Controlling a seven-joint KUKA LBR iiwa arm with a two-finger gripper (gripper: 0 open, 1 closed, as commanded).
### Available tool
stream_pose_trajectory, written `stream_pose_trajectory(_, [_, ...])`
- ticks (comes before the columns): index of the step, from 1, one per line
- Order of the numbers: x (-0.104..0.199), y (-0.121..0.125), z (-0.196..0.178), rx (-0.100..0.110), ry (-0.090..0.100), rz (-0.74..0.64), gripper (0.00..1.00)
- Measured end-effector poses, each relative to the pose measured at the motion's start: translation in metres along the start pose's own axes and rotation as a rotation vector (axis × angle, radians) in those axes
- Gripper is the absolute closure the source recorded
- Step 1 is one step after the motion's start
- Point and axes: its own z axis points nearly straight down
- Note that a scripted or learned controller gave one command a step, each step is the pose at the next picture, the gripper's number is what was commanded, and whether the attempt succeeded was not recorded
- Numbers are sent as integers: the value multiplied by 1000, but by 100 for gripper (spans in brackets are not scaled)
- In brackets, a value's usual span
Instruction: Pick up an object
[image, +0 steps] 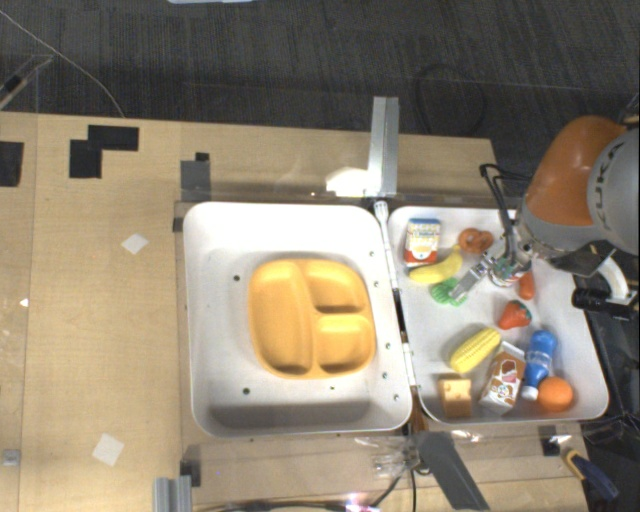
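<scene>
The right bin (590, 345) holds several small things. A white and blue carton (423, 238) stands at its back left, with a yellow banana (440, 270) and a green piece (447, 292) just in front of it. An orange-red item (475, 240) lies at the back. My gripper (493, 270) is low over the bin's back middle, right beside the banana and the green piece. Its metal tip is small and cluttered in the camera view. Nothing is visibly lifted.
A strawberry (514, 315), a corn cob (475, 348), a blue bottle (540, 357), a brown carton (503, 380), an orange (556, 394) and a wooden block (456, 395) fill the right bin's front. The left bin (215, 300) holds a yellow divided tray (310, 315).
</scene>
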Motion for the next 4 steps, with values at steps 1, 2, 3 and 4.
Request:
stream_pose_trajectory(1, [-20,26,1,10,11,222,0])
stream_pose_trajectory(2, [44,-12,-1,-2,0,153,0])
stream_pose_trajectory(3, [-26,38,5,24,21,468,0])
stream_pose_trajectory(4, [-29,42,-11,10,7,457,100])
